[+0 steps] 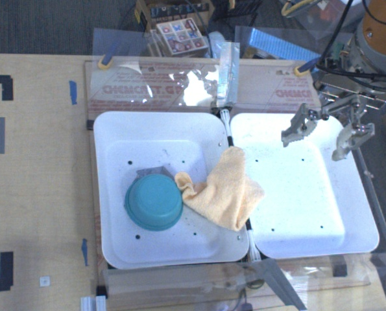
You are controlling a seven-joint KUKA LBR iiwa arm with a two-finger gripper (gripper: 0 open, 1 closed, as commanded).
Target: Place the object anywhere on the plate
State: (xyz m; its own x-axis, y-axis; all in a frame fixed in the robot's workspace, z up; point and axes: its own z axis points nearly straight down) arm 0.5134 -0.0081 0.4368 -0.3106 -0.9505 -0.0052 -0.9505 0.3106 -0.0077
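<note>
1. The gripper [321, 135] hangs over the top right part of the right bin [309, 232], fingers spread wide with nothing between them. So no grasp yet, as far as I can see.

2. The yellow cloth [226, 190] looks like the object to move. It's draped across the divide between the two bins, mostly on the left bin's [115, 135] right side, with its right edge spilling into the right bin.

3. The teal plate [154, 201] (more like a shallow dish, honestly) sits in the left bin, and one corner of the cloth is right up against its rim, maybe touching.

4. What could go wrong, my guesses:
- The cloth is bunched and floppy. A pinch on a thin fold may only lift a corner, and then it slips out mid-carry.
- It lies over the raised rims where the bins meet, so coming straight down could jam a finger on the rim instead of closing around fabric.
- The dish is small next to the cloth. A sloppy drop leaves most of it hanging off or sliding back into the bin.
- Dragging the cloth could shove the dish, since they're so close.
</note>
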